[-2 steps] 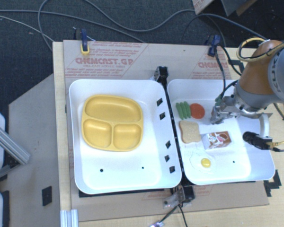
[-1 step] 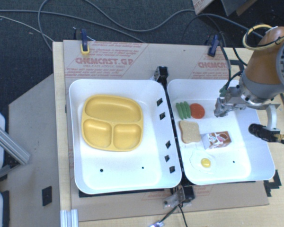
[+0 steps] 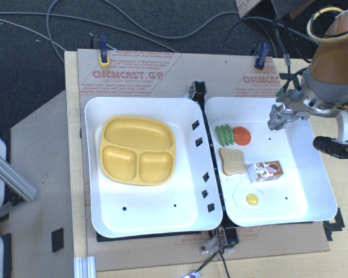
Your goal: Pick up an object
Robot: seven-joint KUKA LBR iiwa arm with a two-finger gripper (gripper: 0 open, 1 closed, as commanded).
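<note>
The right bin (image 3: 313, 155) holds a green pea pod (image 3: 224, 134), a red tomato (image 3: 242, 135), a slice of toast (image 3: 233, 160), a small printed packet (image 3: 266, 171) and a fried egg (image 3: 250, 199). My gripper (image 3: 276, 120) hangs over the far right part of this bin, to the right of the tomato and apart from every item. Nothing shows between its fingers.
A yellow three-compartment plate (image 3: 138, 150) lies in the left bin (image 3: 104, 207). A black divider strip (image 3: 207, 155) runs between the bins. Blue clamps (image 3: 104, 50) hold the board at the back. Cables cross the dark floor behind.
</note>
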